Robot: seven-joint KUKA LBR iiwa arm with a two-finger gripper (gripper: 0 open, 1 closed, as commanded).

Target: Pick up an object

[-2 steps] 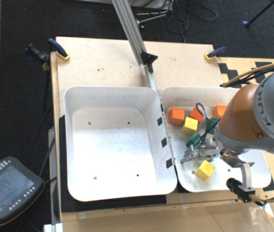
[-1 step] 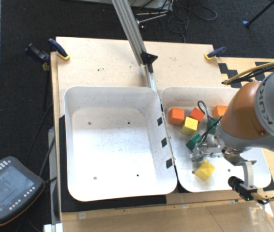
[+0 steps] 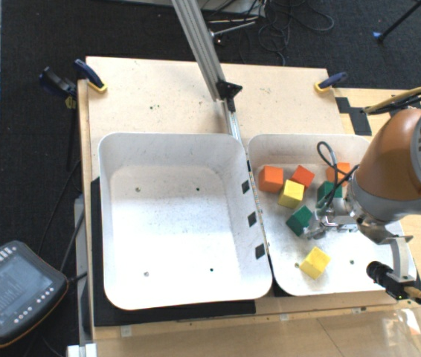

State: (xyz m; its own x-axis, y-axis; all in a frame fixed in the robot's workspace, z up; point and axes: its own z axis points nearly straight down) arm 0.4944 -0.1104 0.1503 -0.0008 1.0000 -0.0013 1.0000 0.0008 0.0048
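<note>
Left bin (image 3: pixel 121 199): white, left and centre of the frame, on the table (image 3: pixel 158 95).
Right bin (image 3: pixel 285 277): right of centre, holding the blocks.
Orange cube (image 3: pixel 271 178): upper left of the cluster.
Yellow cube (image 3: pixel 292 193): just right of it and below.
Green block (image 3: pixel 299 219): centre right, touching the pincer's left side.
Lower yellow cube (image 3: pixel 315 262): below the pincer, apart.
Pincer (image 3: pixel 320 224): low over the right bin; cannot tell whether its jaws are apart or together.
</note>
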